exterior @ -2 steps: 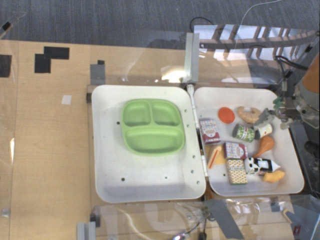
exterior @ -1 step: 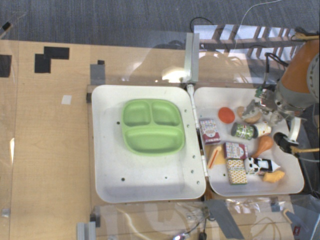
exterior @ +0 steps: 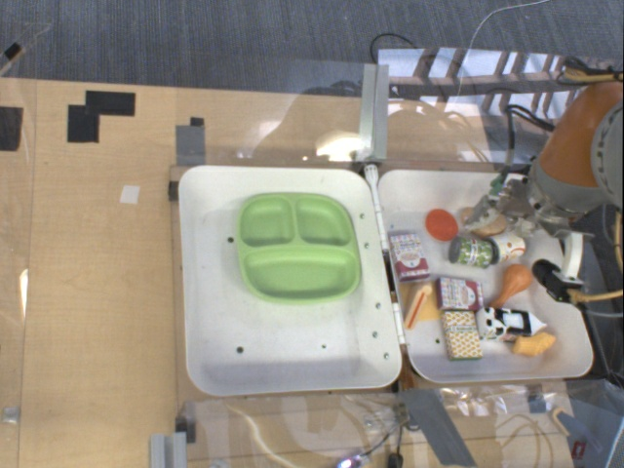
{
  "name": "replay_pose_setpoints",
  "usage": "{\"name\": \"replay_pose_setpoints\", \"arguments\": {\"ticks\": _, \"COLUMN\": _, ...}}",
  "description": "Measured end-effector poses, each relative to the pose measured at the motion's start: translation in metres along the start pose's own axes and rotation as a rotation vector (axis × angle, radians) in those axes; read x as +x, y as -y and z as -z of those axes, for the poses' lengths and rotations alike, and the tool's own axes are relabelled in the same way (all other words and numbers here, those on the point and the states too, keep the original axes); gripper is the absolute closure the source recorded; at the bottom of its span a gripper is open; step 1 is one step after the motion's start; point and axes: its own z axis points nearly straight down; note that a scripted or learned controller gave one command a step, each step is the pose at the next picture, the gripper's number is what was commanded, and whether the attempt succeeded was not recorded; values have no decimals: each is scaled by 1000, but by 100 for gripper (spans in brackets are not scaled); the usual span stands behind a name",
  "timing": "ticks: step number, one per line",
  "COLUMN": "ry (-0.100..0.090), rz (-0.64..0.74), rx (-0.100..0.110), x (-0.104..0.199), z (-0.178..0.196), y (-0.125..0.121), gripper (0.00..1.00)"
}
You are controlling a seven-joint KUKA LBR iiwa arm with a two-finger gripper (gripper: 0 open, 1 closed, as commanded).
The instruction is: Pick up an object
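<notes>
The grey arm with its orange band point(exterior: 583, 135) leans in over the far right corner of the right-hand white bin point(exterior: 575, 364), and the two-finger gripper point(exterior: 499, 206) sits low among the clutter near the bin's far edge. How wide it stands, I cannot tell; it is too tangled with the objects below. Nearest to it is a small green-labelled can point(exterior: 474, 252) lying on its side just beside a red round lid point(exterior: 442, 224), near the middle of the bin. That can looks light, stiff and a bit slippery, likely to roll, so pinch across its round body at mid-length. The left-hand white bin point(exterior: 195, 291) carries a green divided plastic plate point(exterior: 297, 247) at its centre.
</notes>
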Motion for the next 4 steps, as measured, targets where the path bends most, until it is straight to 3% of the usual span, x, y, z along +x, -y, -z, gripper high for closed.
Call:
{"name": "replay_pose_setpoints", "arguments": {"ticks": 1, "ry": -14, "rz": 124, "rx": 50, "x": 25, "z": -20, "y": 27, "gripper": 0}}
{"name": "replay_pose_setpoints", "arguments": {"ticks": 2, "ry": -18, "rz": 125, "rx": 44, "x": 27, "z": -8, "y": 24, "gripper": 100}}
{"name": "replay_pose_setpoints", "arguments": {"ticks": 3, "ry": -18, "rz": 125, "rx": 45, "x": 27, "z": -8, "y": 24, "gripper": 0}}
{"name": "replay_pose_setpoints", "arguments": {"ticks": 4, "ry": -18, "rz": 176, "rx": 49, "x": 10, "z": -15, "y": 98, "gripper": 0}}
